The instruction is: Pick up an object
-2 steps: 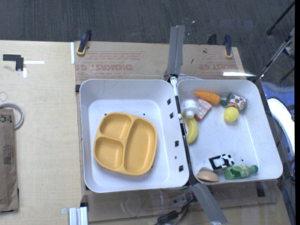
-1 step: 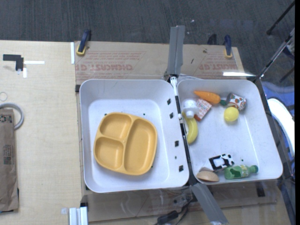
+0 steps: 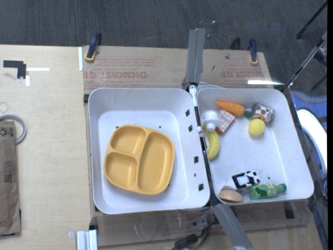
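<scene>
The right bin (image 3: pixel 291 155) holds several small items. An orange carrot (image 3: pixel 230 107) lies near its back, with a small red and white carton (image 3: pixel 225 122) just below it. A yellow lemon (image 3: pixel 256 127) sits beside a small printed can (image 3: pixel 263 112). A banana (image 3: pixel 212 144) lies along the bin's left wall under a white bottle (image 3: pixel 209 120). At the front are a black and white toy (image 3: pixel 245 179), a green bottle (image 3: pixel 267 190) on its side and a tan bread-like piece (image 3: pixel 230 195).
The left bin (image 3: pixel 99 139) holds a yellow divided plate (image 3: pixel 139 159). Cardboard (image 3: pixel 135 69) lies behind both bins, held by blue and yellow clamps (image 3: pixel 93 47). A brown paper bag (image 3: pixel 9 176) lies on the bench at far left.
</scene>
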You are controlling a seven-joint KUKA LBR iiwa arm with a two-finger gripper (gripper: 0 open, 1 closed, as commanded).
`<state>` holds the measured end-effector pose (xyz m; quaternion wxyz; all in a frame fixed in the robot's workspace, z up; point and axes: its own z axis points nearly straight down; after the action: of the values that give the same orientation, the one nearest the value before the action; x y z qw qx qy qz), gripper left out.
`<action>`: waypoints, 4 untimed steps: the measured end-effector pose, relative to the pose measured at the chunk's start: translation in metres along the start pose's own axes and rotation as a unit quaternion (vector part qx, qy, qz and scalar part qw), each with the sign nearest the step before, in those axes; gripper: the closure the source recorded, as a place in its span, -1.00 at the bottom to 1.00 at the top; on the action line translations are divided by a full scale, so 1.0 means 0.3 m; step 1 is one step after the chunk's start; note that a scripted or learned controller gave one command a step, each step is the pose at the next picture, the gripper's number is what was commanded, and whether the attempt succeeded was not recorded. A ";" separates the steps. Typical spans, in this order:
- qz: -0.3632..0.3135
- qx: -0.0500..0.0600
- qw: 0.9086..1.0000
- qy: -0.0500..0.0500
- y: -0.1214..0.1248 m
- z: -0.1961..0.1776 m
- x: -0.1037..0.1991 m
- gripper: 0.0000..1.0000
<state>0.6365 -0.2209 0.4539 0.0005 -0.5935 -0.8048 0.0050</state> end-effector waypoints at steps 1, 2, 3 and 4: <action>-0.001 0.001 1.000 -0.001 0.007 -0.024 0.000 1.00; 0.096 -0.002 0.995 0.003 0.119 0.073 0.118 1.00; 0.069 -0.003 0.998 0.002 0.072 0.046 -0.030 1.00; 0.068 -0.001 0.998 0.001 0.077 0.021 -0.031 1.00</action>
<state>0.6614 -0.2231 0.4474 -0.0001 -0.6466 -0.7628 0.0035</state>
